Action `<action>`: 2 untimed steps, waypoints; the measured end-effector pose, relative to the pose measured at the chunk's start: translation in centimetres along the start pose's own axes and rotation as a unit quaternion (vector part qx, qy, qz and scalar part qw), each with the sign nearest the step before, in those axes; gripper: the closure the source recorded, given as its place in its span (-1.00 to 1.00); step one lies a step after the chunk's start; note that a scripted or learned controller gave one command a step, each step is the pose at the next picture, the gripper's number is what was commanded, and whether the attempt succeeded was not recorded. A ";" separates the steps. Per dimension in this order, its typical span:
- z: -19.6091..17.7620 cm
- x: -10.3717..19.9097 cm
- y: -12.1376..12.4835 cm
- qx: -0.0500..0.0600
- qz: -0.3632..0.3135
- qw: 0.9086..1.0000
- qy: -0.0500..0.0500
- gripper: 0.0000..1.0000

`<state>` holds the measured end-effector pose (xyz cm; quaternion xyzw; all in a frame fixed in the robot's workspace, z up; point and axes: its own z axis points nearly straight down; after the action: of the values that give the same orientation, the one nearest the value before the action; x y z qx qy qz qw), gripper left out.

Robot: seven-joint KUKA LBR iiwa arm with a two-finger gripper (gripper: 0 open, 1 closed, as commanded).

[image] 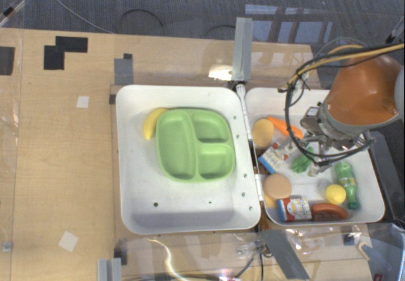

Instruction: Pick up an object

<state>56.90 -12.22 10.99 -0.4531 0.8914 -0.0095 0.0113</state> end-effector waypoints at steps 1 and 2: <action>1.0 0.6 -3.4 0.002 0.019 1.000 -0.002 -1.00; 0.7 -1.6 0.2 0.011 0.015 1.000 -0.002 -1.00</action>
<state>57.72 -10.82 10.30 -0.4391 0.8981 -0.0184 0.0179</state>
